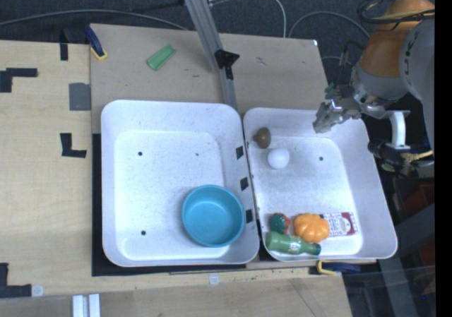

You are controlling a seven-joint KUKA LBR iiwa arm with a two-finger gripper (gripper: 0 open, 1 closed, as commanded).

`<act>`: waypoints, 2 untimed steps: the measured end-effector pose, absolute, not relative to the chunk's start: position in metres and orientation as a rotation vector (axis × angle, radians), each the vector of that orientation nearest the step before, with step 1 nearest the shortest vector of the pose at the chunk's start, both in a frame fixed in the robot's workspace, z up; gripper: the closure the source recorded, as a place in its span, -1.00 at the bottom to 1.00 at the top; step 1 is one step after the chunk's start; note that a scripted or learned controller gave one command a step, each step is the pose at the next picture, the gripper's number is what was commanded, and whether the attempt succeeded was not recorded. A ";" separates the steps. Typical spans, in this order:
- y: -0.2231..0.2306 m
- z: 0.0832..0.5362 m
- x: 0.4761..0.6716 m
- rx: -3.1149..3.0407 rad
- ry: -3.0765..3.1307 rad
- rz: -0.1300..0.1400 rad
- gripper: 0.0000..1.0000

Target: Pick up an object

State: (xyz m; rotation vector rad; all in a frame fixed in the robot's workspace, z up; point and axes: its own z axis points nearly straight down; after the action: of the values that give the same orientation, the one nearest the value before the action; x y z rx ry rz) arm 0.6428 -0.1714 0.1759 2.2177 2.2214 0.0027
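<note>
Overhead, the slanted camera view recorded a pale wooden desk (282, 72) bearing two shallow white plastic bins side by side. Left bin (123, 121): a round blue plastic bowl (212, 214) sat upright near its front right corner, close to the wall shared with the neighbouring bin. Right bin (357, 167): a small brown rounded object (262, 137) lay near the rear left corner, with a small white ball (278, 158) just beside it toward the front. Along the front wall of the same bin lay a cluster of items: a green bottle-shaped toy (289, 243), a small dark green and red object (278, 222) just behind it, an orange rounded pumpkin-like toy (311, 226) touching the green toy, and a flat white and red packet (342, 224) beside the orange toy to the right.

The grey arm with the orange band (385, 51) entered from the right. Its metallic two-finger pincer (325, 121) was positioned over the rear right corner of the right bin, at the rim, well apart from every object. Whether the pincer was spread or closed could not be told at this resolution; nothing was visible between its tips.

On the desk behind the bins lay a small green rectangular block (161, 57) and a blue and yellow clamp (94, 43) at the left rear corner. A grey metal pole (205, 19) rose diagonally from between the bins.
</note>
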 end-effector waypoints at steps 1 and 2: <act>-0.163 0.233 0.650 2.215 2.221 0.005 1.00; -0.162 0.282 0.651 2.216 2.220 0.004 1.00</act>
State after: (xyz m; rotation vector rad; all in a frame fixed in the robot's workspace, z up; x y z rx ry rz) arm 0.6508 -0.1622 0.2822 2.2157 2.2204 0.0040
